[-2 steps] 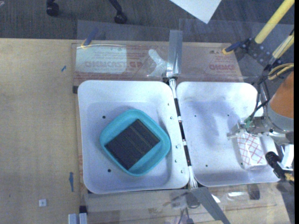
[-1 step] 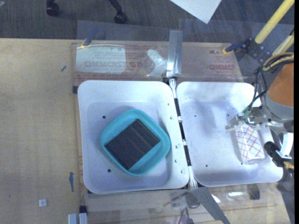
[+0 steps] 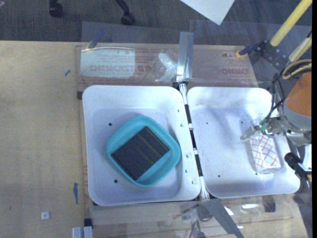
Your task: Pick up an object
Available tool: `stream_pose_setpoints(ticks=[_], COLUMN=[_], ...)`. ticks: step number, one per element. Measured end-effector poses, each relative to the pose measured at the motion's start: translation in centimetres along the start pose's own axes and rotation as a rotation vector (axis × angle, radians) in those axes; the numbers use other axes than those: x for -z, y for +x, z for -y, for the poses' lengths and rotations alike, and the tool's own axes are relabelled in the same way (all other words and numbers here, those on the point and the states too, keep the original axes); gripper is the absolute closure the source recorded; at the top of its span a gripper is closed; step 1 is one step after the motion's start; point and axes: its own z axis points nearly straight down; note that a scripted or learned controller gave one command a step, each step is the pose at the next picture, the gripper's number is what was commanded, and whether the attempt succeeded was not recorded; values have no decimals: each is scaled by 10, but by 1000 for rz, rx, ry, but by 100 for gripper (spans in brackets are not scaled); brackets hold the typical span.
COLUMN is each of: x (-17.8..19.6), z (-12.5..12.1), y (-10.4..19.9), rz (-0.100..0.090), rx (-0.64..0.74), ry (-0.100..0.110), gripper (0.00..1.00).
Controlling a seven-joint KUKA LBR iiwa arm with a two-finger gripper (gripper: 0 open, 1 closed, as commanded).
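Left bin (image 3: pixel 99 182): teal dish (image 3: pixel 143 150) with dark insert. Right bin (image 3: pixel 223 182): red-checked object (image 3: pixel 265 150) near the right wall. Arm (image 3: pixel 299 100) enters from the right; gripper (image 3: pixel 257 130) appears just above the object.

One fixed camera above the bench (image 3: pixel 39 133) looks down (slanted) on both bins (image 3: pixel 94 182).

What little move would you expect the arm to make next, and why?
Probably a short descent onto the red-checked object in the right bin. The gripper sits at that object's upper end, near the bin's right wall, and nothing shows between its fingers. The teal dish lies far off in the left bin, so the checked piece is the likelier target.
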Motion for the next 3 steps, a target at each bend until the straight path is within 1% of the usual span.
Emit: stream_pose_setpoints(ticks=[1,2,3], x=[-27,-28,-19], z=[52,36,35], y=[-7,36,35], rz=[-24,-20,-18], rx=[17,47,44], ry=[30,38,36], gripper=[0,0,100])
